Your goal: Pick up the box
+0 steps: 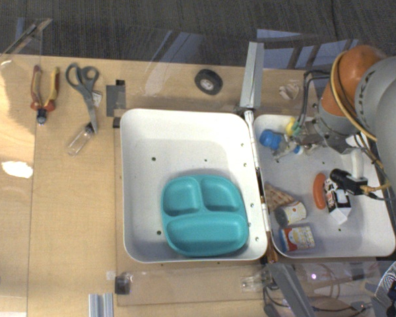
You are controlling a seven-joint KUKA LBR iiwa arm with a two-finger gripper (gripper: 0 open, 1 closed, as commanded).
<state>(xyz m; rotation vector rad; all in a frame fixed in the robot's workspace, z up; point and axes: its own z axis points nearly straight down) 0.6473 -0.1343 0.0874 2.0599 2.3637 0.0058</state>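
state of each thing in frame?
tray: upright, flat in left bin
box: lying flat, right bin, near front edge
cup: on its side
orange piece: lying flat
scissors: closed, on bench
pliers: closed, on bench
tape roll: flat on bench

Matt teal plastic tray (204, 214) in smooth white bin (185, 137), wooden bench (53, 210).

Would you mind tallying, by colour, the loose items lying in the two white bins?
Teal: 1, the divided tray in the left bin.
Blue: 1, a small item in the right bin.
Orange-red: 1, an oblong piece.
Red and blue: 1, the box.
Tan: 1, a small container.
Total: 5
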